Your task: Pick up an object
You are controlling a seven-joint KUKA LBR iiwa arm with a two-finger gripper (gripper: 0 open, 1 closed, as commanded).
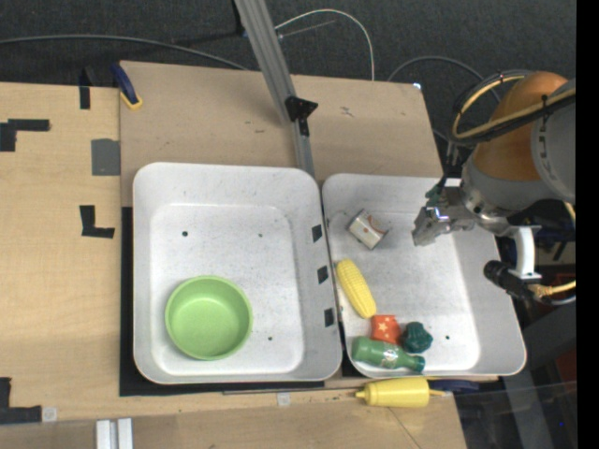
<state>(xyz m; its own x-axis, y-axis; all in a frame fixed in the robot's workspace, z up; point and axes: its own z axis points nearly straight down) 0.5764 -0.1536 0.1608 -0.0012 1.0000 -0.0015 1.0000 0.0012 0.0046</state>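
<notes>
Seen from above: tool [430, 224] over the right bin [487, 344], open or shut hard to tell. Small block [366, 230] just left of it, not touching. Toy corn [356, 287] lower down. Green bowl [209, 317] in the left bin [225, 185].

You are looking at two bins lying side by side: the left bin [150, 251] is holding a bowl [209, 317] in its near corner. In the right bin [487, 335], a small block [367, 230] is lying toward the back, a corn cob [356, 287] along the left wall, and a cube [385, 326], a dark lump [416, 337] and a bottle [387, 354] are clustering at the near edge. Another bottle [397, 393] is lying on the bench just before that bin.
</notes>
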